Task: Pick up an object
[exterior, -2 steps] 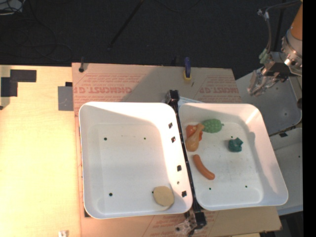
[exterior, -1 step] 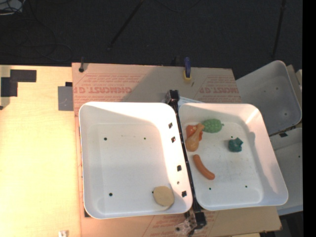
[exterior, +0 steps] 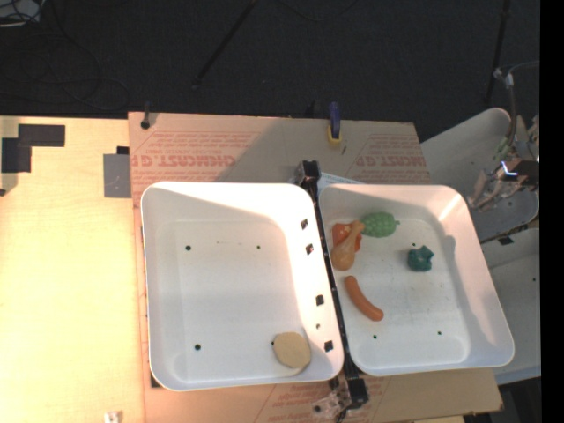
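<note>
Pincer (exterior: 504,176) — its opening impossible to tell — sits beyond the right bin (exterior: 480,263).

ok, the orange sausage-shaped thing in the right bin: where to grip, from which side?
Grip the orange sausage at mid-length, coming straight down, fingers closing across its narrow width. It lies flat and diagonal on the right bin floor, apart from the other items, so both long sides look free.

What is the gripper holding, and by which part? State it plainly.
It cannot be told: the gripper sits at the view's right edge, outside the right bin, too blurred to judge. The sausage and green vegetable lie untouched.
</note>
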You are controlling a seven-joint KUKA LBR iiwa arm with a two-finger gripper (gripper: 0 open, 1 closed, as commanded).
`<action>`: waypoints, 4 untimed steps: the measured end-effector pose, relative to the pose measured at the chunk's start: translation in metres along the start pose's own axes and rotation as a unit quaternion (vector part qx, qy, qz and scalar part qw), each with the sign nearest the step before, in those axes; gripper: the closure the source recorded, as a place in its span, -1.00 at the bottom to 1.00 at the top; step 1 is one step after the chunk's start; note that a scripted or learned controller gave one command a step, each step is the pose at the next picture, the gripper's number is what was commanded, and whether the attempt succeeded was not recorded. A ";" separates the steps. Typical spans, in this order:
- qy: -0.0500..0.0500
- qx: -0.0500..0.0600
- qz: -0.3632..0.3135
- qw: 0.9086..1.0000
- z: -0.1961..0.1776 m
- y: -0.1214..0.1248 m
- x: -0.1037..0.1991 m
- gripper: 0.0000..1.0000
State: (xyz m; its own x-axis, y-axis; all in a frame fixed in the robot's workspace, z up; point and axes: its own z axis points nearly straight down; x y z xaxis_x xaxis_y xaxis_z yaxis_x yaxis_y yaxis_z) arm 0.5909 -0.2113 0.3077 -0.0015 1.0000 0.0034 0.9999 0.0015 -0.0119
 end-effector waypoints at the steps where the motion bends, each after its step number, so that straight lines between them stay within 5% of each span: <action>1: -0.003 -0.010 -0.002 1.000 -0.108 0.002 0.044 1.00; 2: 0.000 -0.001 -0.001 1.000 0.016 0.044 0.080 1.00; 3: -0.004 -0.007 0.003 1.000 -0.042 0.032 -0.006 1.00; 4: 0.000 -0.004 -0.002 1.000 -0.003 0.054 0.049 1.00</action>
State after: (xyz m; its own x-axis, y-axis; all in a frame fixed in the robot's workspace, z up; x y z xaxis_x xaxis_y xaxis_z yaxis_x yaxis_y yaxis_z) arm 0.6446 -0.1621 0.3104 -0.0047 1.0000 0.0025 1.0000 0.0047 -0.0048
